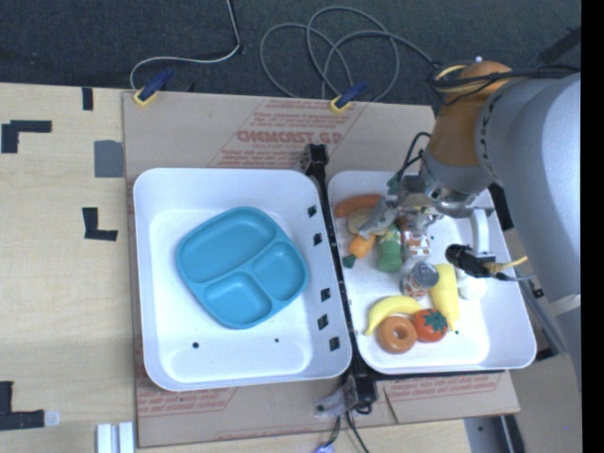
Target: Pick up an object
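Grey gripper (401,223) over toys (389,253) (right bin (505,343))

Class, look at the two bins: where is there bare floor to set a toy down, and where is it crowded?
Free: the left bin floor around the blue divided plate, widest along its near wall, and the right bin's near right corner. Crowded: the right bin's middle, where toy food clusters under the hand.

even, bright overhead light; soft shadows inside white bins (151,253); slight overall blur, mild glare.
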`<move>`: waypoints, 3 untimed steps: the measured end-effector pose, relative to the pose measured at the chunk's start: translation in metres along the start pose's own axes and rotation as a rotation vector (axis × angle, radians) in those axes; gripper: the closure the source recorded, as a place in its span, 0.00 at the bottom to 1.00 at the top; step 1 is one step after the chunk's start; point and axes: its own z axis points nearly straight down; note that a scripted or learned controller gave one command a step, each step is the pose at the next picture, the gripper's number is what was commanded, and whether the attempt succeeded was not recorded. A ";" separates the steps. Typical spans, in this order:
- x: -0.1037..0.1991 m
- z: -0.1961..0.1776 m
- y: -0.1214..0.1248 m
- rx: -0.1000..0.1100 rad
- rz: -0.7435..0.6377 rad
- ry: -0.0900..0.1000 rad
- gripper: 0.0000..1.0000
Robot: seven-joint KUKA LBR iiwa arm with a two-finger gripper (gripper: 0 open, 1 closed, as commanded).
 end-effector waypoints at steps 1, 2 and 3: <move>0.000 0.000 0.000 0.000 0.000 0.000 0.00; 0.000 0.000 0.000 0.000 0.000 0.001 0.00; 0.000 0.000 0.000 0.000 0.000 0.001 0.00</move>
